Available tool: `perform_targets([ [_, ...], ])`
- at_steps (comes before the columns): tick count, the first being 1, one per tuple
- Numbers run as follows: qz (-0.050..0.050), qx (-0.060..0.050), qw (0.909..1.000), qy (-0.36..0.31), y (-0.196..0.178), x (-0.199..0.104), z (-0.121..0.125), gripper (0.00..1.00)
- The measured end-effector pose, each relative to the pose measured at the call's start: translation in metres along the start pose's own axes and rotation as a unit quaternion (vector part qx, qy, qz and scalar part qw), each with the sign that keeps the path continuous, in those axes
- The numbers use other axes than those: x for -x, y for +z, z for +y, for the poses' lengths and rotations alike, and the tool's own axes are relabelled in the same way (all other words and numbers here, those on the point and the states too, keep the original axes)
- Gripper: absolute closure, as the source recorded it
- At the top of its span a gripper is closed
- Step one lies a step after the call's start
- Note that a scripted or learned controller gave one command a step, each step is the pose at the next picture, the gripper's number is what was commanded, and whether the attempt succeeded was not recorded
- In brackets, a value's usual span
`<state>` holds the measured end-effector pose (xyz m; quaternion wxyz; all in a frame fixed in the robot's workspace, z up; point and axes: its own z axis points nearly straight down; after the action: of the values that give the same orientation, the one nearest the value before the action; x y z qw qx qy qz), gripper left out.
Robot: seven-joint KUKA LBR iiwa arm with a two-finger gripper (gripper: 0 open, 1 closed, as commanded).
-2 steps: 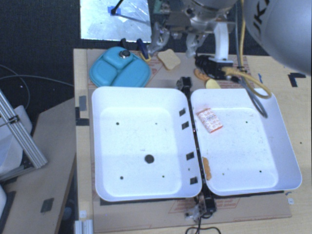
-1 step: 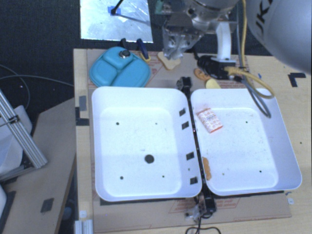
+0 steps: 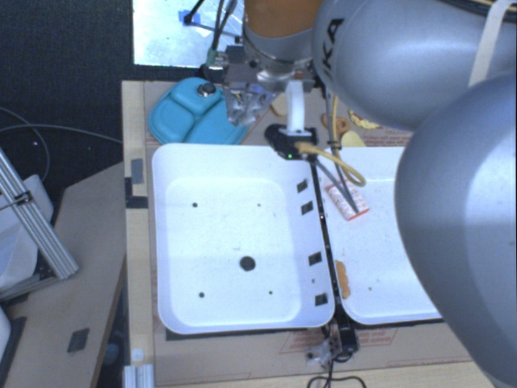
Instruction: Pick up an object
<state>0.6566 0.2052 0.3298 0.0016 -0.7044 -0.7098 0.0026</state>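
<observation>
Two bins are set side by side on the tabletop point(image 3: 137, 297). A flat box point(image 3: 347, 200) is placed in the right bin point(image 3: 380, 297), near the left bin point(image 3: 174, 217). A moulded tray point(image 3: 190, 113) is positioned behind the left bin.

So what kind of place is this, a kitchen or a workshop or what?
Most likely a robotics lab bench set up for grasping trials. A grey arm reaches over two white bins, loose cables trail beside the bench, and an aluminium frame stands at the left.

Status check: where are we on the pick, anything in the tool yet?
Done: the arm has reached over the bench's far edge, with the tool above the blue object. In hand: nothing visible; whether its fingers are open is unclear. Left: grasp and lift. A pink-and-white pack lies in the right bin.
</observation>
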Motion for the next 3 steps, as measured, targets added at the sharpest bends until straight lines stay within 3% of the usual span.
perform_targets([
  [1, 0.001, 0.001, 1.0000, 0.004, -0.005, 0.030, -0.073, 1.00],
  [2, 0.002, 0.007, 1.0000, 0.004, -0.092, 0.061, -0.122, 1.00],
  [3, 0.001, 0.000, 1.0000, -0.002, -0.025, -0.030, -0.138, 1.00],
])
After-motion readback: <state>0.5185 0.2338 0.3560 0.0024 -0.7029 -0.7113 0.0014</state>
